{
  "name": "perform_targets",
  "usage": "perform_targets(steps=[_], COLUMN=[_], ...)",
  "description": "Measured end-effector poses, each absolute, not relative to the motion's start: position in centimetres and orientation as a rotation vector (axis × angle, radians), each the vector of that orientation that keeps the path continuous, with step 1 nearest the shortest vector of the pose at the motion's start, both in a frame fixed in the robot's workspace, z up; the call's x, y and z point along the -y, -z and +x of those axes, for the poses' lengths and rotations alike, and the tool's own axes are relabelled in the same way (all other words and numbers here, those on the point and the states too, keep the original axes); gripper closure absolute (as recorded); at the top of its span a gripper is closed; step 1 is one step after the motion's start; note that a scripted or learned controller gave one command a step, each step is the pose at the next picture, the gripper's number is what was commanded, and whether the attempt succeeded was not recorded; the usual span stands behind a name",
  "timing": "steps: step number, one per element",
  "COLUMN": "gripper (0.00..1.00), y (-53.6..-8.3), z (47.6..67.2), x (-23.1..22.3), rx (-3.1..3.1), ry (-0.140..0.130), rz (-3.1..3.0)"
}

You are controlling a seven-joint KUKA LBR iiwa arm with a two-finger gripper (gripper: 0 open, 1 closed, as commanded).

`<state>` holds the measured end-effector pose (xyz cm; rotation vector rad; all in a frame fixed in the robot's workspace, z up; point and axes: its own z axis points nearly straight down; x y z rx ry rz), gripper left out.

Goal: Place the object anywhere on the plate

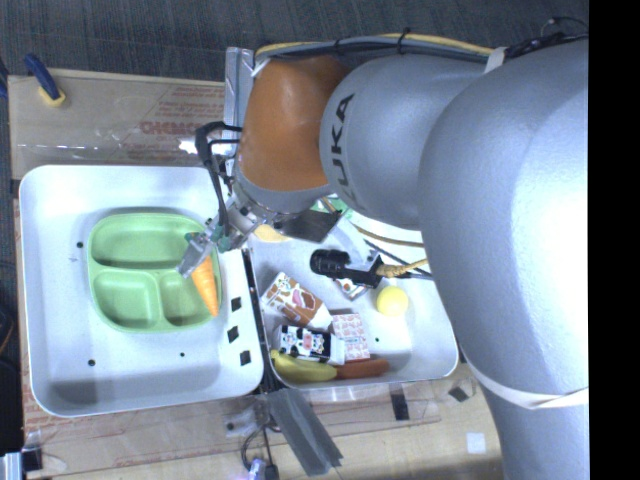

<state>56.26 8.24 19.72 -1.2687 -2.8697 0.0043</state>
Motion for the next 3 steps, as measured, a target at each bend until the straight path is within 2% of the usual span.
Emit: perform_targets(steps=[3], gripper=[0.00], y=[-19.72], z=[56.26], x=[-8.24], rx=[2.870], ry=[-0.004], rz=[-1.269])
